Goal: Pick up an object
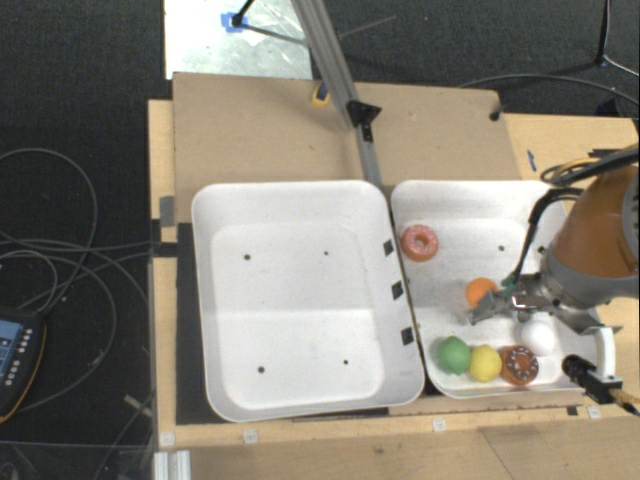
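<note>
Your gripper (492,308) sits low in the right bin (455,208), just beside the orange ball (480,290), arm bent over it; finger state undeterminable.

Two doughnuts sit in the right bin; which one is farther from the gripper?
The pink doughnut, alone near the bin's upper left. The brown doughnut lies along the bottom wall, just below the gripper.

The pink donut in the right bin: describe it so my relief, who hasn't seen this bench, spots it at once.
Take the right bin of the two white ones. Near its left wall, toward the far end, the pink donut lies alone, apart from the items along the near edge. Unlike the brown donut there, it is pink and has no neighbour touching it.
</note>
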Tool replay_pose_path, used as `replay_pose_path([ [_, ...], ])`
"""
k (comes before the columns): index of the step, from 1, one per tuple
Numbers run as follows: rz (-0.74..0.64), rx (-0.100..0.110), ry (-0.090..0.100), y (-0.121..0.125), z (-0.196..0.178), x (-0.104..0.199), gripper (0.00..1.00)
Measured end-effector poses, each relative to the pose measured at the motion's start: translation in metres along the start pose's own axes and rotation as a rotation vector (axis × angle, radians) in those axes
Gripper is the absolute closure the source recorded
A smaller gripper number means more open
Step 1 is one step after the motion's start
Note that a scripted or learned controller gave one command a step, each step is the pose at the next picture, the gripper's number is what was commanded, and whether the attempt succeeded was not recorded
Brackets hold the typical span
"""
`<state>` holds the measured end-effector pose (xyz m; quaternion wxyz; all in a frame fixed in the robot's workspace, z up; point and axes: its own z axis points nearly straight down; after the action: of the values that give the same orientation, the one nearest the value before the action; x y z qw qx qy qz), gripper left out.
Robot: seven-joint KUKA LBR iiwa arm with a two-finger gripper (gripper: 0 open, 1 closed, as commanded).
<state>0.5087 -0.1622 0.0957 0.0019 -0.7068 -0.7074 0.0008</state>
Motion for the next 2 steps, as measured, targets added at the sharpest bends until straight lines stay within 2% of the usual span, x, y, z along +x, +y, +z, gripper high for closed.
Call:
replay_pose_path([
  [1,0.001,-0.007,-0.002,0.002,-0.014,-0.001,1.0],
  [2,-0.003,-0.009,-0.003,0.005,-0.057,-0.002,1.0],
])
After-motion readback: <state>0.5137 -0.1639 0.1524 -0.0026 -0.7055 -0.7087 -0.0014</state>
